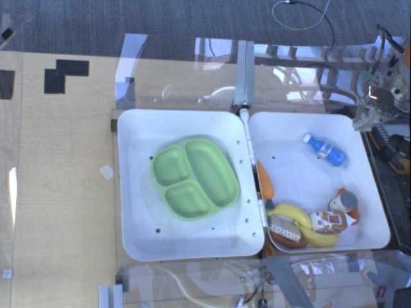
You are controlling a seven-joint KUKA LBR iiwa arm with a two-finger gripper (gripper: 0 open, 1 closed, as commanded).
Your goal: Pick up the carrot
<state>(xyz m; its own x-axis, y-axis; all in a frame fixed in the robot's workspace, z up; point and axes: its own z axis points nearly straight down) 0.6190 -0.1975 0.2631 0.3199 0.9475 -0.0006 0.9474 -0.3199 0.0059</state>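
**Currently: carrot at the right bin's left wall**

I see the carrot point(265, 180) as a short orange taper with its narrow end pointing away from the camera. It lies in the right bin point(366, 191), against the bin's left wall, touching the divider beside the left bin point(131, 191). Its wide end is just beside a banana point(302, 223).

I locate the claw point(384, 85) at the far right corner of the surface, outside the right bin and well apart from the carrot. I cannot tell its opening; the assembly is too cluttered to read.
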